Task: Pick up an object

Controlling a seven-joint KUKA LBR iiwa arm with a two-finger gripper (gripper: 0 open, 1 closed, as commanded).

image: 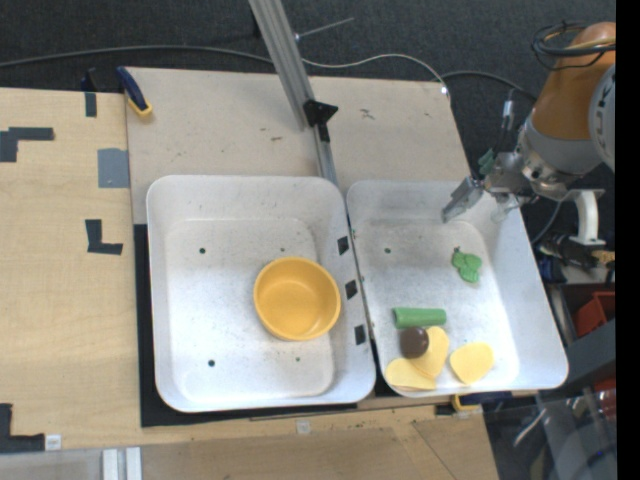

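My gripper [462,204] hangs over the far right corner of the right bin [520,268], its grey fingers pointing down-left with nothing between them. Below it in that bin lies a small green leafy piece [465,264]. Nearer the front lie a green cylinder [419,317], a brown round piece [414,343] and two yellow flat pieces [471,362]. A yellow bowl [296,299] sits upright in the left bin [180,268].
A slanted metal pole [290,53] rises from the bench behind the bins. A blue and yellow tool [133,92] lies at the bench's far left. Cables and equipment crowd the right side beyond the bin.
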